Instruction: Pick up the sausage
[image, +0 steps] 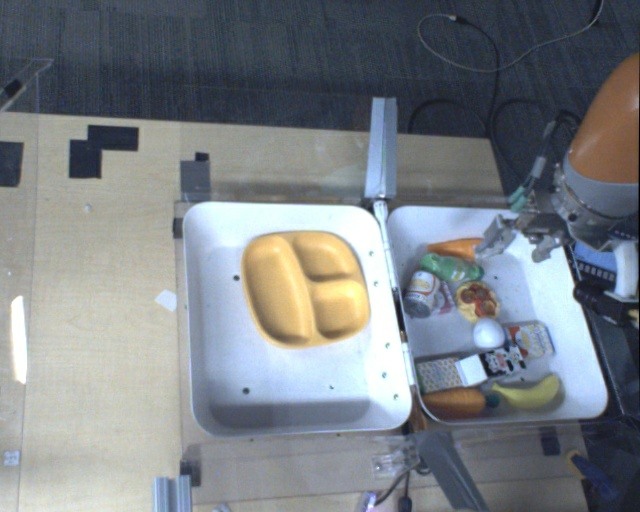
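Note:
The sausage, a short orange-brown roll, lies at the front left of the right bin, beside a yellow banana. My gripper hangs over the far right part of that bin, well behind the sausage. Its two fingers stand apart, open, with nothing between them. The orange band of the arm sits at the view's right edge above the gripper.
The right bin also holds a carrot, a green item, a can, a small pizza, a white egg, a carton and a flat box. A yellow divided tray rests in the left bin.

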